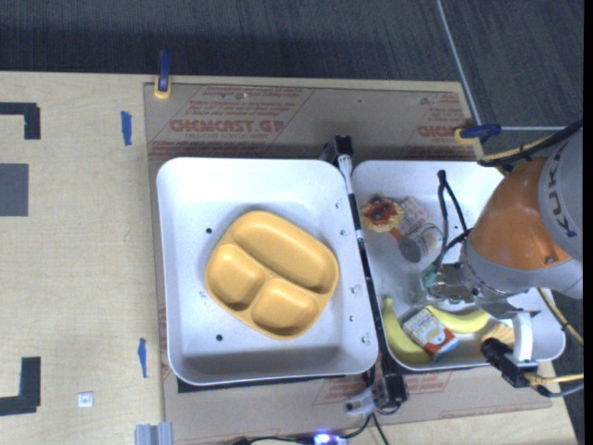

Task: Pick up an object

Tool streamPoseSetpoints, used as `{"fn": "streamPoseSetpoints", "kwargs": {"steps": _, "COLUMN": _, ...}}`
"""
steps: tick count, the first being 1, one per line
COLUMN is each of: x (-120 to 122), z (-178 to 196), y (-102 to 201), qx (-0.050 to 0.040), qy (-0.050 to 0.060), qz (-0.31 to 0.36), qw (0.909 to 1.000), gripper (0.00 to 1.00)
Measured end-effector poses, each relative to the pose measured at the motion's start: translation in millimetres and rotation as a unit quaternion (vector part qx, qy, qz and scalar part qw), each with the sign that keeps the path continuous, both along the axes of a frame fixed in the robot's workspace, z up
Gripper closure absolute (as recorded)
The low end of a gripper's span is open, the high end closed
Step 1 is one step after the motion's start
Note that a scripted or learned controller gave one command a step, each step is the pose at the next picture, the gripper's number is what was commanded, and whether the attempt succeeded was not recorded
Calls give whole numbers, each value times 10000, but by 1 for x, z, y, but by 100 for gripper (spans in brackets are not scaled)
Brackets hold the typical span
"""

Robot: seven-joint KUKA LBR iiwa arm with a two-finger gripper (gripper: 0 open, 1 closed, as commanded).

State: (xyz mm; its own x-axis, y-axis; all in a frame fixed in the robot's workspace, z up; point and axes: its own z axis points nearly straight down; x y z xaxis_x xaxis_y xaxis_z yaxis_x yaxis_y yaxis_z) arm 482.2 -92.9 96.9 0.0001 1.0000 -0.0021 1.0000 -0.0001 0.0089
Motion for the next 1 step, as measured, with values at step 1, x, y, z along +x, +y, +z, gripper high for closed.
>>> {"fn": "streamPoseSetpoints", "kwargs": {"steps": 1, "x": 0, "z": 0, "y": 0, "qx": 1, "qy": 5, "qz": 0, "qw": 10000, "gripper": 0}}
